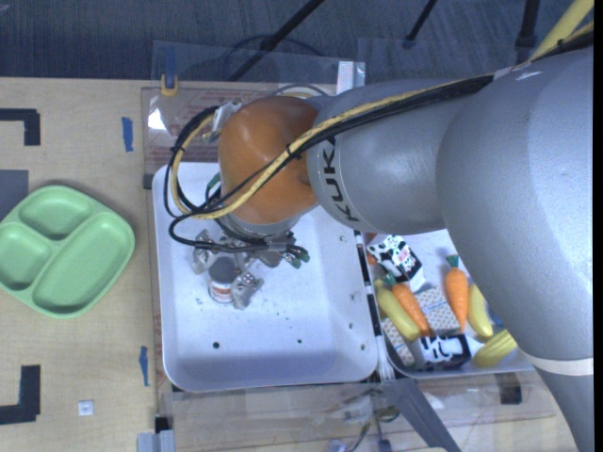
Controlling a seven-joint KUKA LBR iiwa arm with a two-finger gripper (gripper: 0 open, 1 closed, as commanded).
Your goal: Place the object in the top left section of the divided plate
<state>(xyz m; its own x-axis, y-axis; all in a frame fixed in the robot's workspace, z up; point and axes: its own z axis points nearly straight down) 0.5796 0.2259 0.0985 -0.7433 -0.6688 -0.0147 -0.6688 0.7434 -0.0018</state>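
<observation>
Green and three-sectioned, the divided plate sits on the wooden bench at the left, well apart from the two white bins. The arm stretches in from the right across both, its orange band hanging over the left bin with black and yellow cables looped around it.

Below that band the gripper points down into the left bin, near its upper left part. Right at its tip is a small round object with a pale top and a reddish band (too small to name with any confidence). It lies on the bin floor directly under the gripper, touching it or nearly so, though whether it sits between the jaws I cannot tell.

The right bin holds a jumble of toy food: two carrots, yellow pieces like a banana, and a black-and-white patterned item.
</observation>
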